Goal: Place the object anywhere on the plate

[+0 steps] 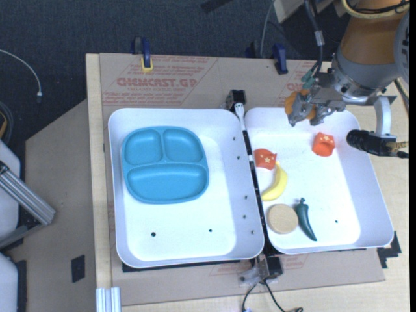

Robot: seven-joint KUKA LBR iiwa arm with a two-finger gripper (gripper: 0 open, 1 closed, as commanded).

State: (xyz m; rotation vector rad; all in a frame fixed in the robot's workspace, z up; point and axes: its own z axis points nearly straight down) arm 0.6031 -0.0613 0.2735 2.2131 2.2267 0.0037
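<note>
A blue divided plate (166, 164) lies in the left white bin (130, 239), toward its far left. My gripper (303, 114) hangs over the far left corner of the right bin (364, 194), well to the right of the plate. Its fingers are shut on a small orange object (316, 113), which pokes out on both sides of them.
In the right bin lie a red strawberry-like piece (264, 158), a yellow banana (277, 182), a tan round disc (282, 218), a dark teal pepper (304, 219) and a red-orange piece (324, 144). A black ridge (247, 161) divides the two bins.
</note>
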